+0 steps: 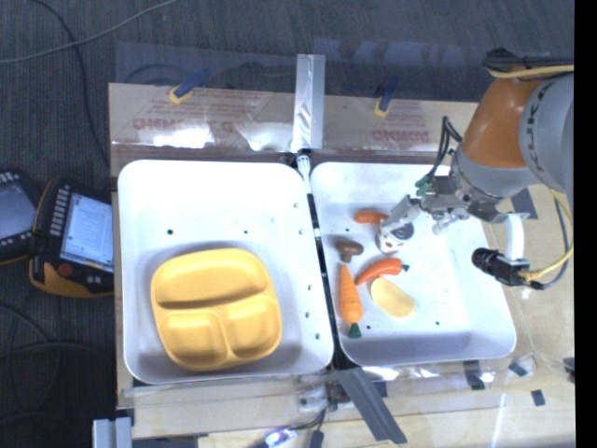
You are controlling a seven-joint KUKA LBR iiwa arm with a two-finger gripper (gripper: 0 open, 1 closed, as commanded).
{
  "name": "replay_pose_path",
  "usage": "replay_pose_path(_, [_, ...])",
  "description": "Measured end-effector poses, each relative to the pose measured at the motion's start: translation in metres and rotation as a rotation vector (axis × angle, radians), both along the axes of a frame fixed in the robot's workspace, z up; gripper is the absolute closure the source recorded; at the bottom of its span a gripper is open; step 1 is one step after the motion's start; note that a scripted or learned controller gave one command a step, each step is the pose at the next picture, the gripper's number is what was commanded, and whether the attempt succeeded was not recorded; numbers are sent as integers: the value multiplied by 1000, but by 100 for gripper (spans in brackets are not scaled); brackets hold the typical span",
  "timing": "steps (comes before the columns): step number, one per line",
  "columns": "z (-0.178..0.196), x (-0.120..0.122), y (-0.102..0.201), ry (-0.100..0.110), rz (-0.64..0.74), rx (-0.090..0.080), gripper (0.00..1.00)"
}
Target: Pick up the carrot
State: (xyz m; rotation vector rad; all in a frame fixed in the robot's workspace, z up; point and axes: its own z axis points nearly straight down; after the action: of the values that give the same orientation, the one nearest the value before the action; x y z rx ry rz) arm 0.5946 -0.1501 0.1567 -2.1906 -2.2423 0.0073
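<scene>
Grey arm (550, 129) with a broad orange band, black and yellow cables, and a pale metallic gripper (399, 227).

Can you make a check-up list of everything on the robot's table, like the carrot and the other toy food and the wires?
Surface: two white bins side by side; left bin, right bin.
Job's things: carrot lies in the right bin near its left wall, green end toward the front.
Clutter: yellow divided tray in the left bin; red pepper, pale yellow piece, small brown piece, small orange piece in the right bin.
Grippers: gripper over the right bin, apart from the carrot.
Cables: yellow cable by the arm; dark cables on the floor.
Surroundings: handheld controller on the carpet, left.
</scene>
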Motion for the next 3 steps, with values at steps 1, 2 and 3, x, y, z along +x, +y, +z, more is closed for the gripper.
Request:
replay_pose_path(1, [-66, -34, 35, -19, 143, -5, 0])
replay_pose_path(2, [24, -71, 73, -5, 699, 5, 0])
replay_pose_path(3, [-66, -95, 49, -23, 935, -4, 0])
